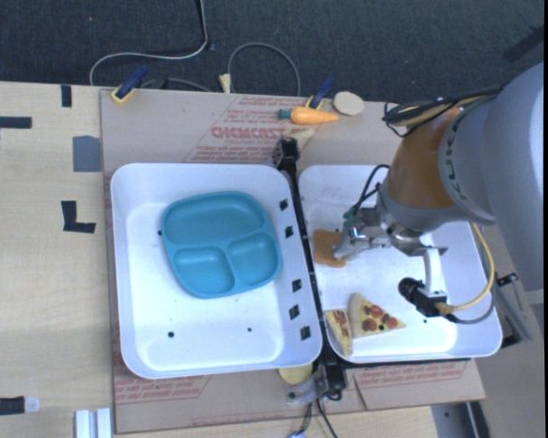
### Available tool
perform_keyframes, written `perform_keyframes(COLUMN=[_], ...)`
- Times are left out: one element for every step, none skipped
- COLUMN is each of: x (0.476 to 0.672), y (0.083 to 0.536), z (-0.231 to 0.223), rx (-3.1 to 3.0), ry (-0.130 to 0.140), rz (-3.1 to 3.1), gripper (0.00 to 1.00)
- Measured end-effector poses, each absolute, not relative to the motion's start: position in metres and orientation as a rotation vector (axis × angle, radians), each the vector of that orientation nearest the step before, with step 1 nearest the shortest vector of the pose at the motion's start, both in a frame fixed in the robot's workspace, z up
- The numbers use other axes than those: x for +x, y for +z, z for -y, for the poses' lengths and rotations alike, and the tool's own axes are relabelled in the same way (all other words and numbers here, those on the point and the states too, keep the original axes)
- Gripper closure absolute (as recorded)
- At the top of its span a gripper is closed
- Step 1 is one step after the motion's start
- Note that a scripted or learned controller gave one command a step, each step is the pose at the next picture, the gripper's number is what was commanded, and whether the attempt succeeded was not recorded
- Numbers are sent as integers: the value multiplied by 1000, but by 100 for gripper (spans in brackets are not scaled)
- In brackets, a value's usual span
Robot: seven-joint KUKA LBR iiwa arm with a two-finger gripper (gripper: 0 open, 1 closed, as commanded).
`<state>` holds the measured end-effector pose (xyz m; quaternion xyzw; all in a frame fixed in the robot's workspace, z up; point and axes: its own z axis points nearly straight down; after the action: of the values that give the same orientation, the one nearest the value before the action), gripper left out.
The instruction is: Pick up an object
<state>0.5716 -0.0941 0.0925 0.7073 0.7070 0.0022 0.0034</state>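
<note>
While gripper [350,242] hovers, one pizza slice [370,318], one tray [221,244]

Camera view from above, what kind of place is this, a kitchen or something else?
Probably a robot lab test bench, not a kitchen: two white bins clamped on cardboard, toy food such as a pizza slice and a blue divided plate, and a grey arm with trailing cables.

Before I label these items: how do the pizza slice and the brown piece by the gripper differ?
The pizza slice is a pale triangle with red toppings; the brown piece is plain orange-brown and rounded. The slice lies apart from the gripper near the right bin's front edge; the brown piece sits right at the gripper, by the divider. Both lie flat in the right bin.
</note>
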Motion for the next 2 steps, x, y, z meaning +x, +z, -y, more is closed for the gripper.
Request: perform_keyframes(x=[527, 528], y=[142, 139], z=[113, 111], rx=[2224, 2223], ry=[-1, -1], rz=[-2221, -2223], gripper=[100, 0])
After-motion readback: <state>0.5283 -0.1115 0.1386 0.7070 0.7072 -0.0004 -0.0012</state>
